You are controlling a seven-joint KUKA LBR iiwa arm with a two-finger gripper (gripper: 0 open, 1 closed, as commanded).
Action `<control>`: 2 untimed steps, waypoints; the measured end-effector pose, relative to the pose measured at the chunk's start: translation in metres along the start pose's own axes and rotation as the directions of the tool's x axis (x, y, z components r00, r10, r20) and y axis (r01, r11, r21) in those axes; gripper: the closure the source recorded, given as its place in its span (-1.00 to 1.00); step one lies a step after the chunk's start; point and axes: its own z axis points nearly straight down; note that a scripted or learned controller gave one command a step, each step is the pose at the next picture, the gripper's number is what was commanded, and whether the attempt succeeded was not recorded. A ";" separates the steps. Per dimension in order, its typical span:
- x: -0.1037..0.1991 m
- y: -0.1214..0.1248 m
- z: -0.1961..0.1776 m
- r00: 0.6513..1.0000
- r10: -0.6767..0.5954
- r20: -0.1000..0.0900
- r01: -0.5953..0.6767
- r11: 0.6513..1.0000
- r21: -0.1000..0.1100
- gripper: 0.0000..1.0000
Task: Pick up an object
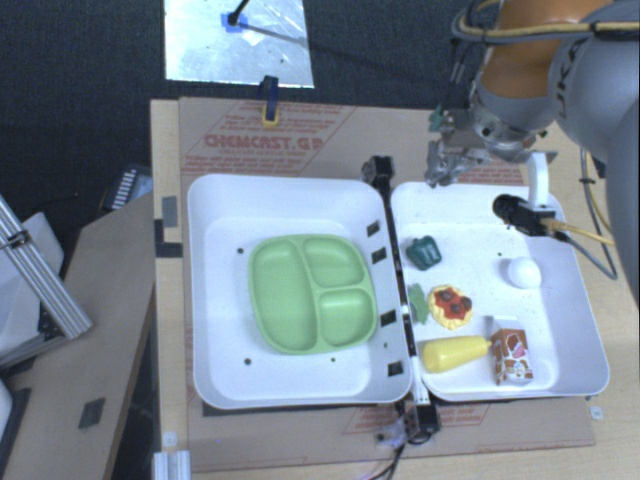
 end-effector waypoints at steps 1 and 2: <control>0.049 0.002 0.014 1.000 0.001 0.000 -0.001 1.000 0.002 1.00; 0.099 -0.001 0.027 1.000 0.001 0.000 -0.001 1.000 0.002 1.00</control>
